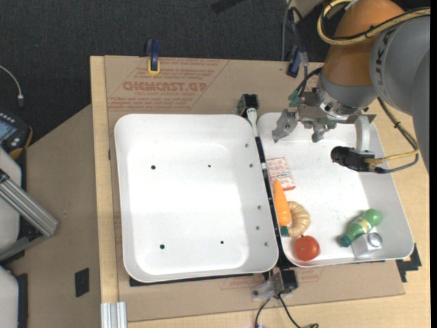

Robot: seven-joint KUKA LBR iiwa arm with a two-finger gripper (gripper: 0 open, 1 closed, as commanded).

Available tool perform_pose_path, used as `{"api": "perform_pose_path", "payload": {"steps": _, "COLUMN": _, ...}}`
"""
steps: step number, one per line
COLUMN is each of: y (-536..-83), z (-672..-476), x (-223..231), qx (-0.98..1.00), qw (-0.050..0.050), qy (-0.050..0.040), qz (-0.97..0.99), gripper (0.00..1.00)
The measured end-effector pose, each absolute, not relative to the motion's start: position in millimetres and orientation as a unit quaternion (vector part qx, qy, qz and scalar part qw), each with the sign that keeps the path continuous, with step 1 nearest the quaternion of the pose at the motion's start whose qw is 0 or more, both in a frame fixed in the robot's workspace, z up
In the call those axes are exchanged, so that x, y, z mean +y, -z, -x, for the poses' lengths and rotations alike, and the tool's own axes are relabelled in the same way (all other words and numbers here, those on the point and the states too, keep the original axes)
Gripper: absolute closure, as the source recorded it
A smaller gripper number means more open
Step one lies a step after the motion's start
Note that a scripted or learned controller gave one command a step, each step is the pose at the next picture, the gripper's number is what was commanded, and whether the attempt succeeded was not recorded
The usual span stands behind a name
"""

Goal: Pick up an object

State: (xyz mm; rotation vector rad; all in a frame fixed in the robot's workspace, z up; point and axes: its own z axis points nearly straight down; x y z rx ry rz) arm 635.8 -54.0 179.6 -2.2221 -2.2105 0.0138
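Nearest to me, at the near edge of the right bin, I see a red tomato-like ball, and to its right a green bottle lying on its side with a small silver piece touching its near end. That bottle's long axis runs on a slant, its green top pointing far-right and its base near-left. Just beyond the red ball sits a tan ring-shaped pastry, touching an orange carrot-like stick that lies along the bin's left wall, its long axis running near to far. At the stick's far end I see a small white packet with red print. These things crowd the left and near parts of that bin; the middle of its floor is bare. The left bin shares the divider with it, and both rest on a tan surface with red lettering at the far side.

From the right, the arm reaches in over the far end of the right bin, its orange band above the wrist. I see the gripper pointing down with its two fingers spread apart and nothing between them. It hangs well apart from the objects, with only the packet near it. A dark fitting juts out beside the wrist.
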Motion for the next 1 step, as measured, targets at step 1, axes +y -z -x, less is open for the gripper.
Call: {"api": "perform_pose_path", "payload": {"steps": 1, "y": -184.5, "z": -601.5, "x": 57.4, "qx": -0.711, "qw": 0.004, "qy": 0.0003, "qz": 0.703, "gripper": 0.0}}
